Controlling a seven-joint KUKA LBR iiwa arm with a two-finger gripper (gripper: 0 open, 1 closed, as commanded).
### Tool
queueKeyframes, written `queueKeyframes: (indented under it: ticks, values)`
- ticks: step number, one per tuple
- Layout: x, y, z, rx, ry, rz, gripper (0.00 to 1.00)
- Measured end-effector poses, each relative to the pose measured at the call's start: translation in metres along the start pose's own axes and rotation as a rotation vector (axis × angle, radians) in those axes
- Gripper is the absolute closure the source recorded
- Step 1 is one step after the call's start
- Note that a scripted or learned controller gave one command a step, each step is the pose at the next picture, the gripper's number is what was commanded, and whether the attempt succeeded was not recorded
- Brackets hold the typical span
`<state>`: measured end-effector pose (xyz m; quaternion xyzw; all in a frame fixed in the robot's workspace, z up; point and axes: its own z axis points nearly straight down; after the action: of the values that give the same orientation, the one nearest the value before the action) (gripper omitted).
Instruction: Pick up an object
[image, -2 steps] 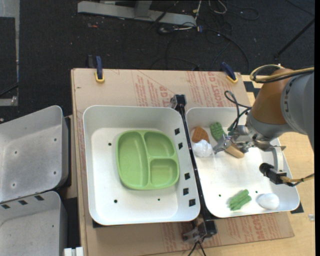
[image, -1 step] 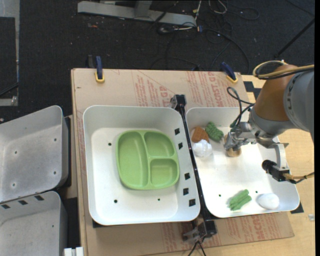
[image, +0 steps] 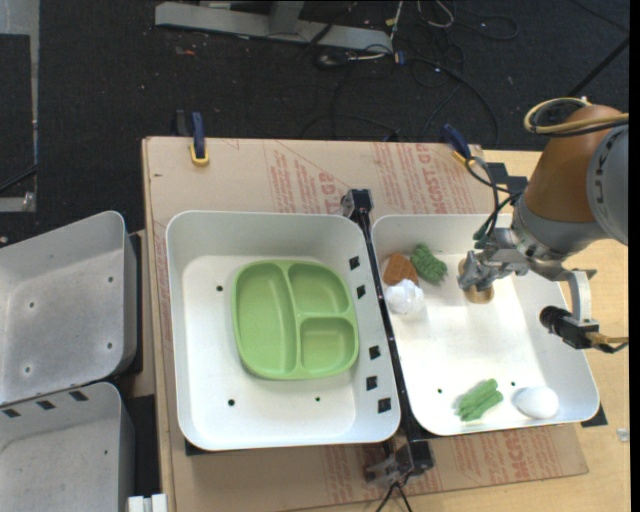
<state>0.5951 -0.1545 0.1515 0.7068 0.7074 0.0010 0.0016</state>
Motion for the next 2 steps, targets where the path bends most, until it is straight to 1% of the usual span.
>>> queueKeyframes:
  ticks: [1,2]
  values:
    - [-0.004,0.007,-0.045,-0.002,-0.001,-0.001,1.00]
    - [-0.007,0.008,-0.088,-0.002,-0.001,-0.001,1.00]
